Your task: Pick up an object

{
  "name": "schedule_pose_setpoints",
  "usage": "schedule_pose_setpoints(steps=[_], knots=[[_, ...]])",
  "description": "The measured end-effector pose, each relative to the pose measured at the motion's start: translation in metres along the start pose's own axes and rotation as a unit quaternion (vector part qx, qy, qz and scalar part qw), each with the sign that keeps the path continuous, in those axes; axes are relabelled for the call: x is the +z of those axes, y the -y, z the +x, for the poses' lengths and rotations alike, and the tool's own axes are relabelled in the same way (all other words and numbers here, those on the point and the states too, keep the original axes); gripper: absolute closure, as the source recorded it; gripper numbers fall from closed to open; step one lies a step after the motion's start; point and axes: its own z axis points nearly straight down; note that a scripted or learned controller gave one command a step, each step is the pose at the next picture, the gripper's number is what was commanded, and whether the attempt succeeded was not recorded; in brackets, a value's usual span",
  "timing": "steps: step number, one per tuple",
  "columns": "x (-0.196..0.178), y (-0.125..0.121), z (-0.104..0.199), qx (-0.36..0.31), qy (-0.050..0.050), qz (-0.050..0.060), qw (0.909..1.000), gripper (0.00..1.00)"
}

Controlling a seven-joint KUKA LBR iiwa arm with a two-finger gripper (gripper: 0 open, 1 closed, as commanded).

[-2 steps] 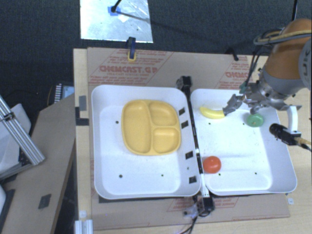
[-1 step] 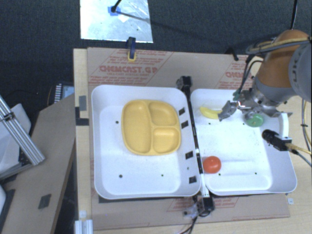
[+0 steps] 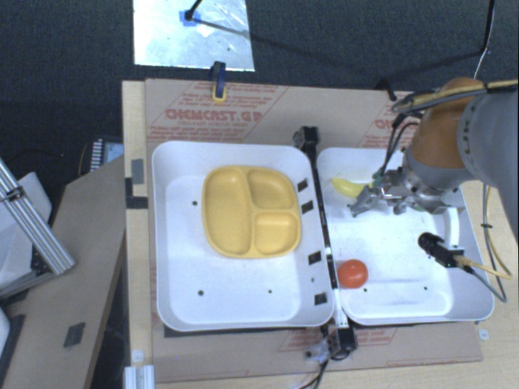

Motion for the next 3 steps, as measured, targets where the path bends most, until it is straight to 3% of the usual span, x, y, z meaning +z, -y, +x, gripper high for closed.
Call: schedule_pose_setpoints(steps=[1,2,3], knots=[[0.018,0.000,0.000,0.000,0.000,-0.001,1.0000,0.00],[0.007,-0.002,0.000,0.001,0.001,-0.003,1.0000,1.00],[-0.036,-0.003,0.000,-0.001,0.000,-0.003,1.0000,1.00]])
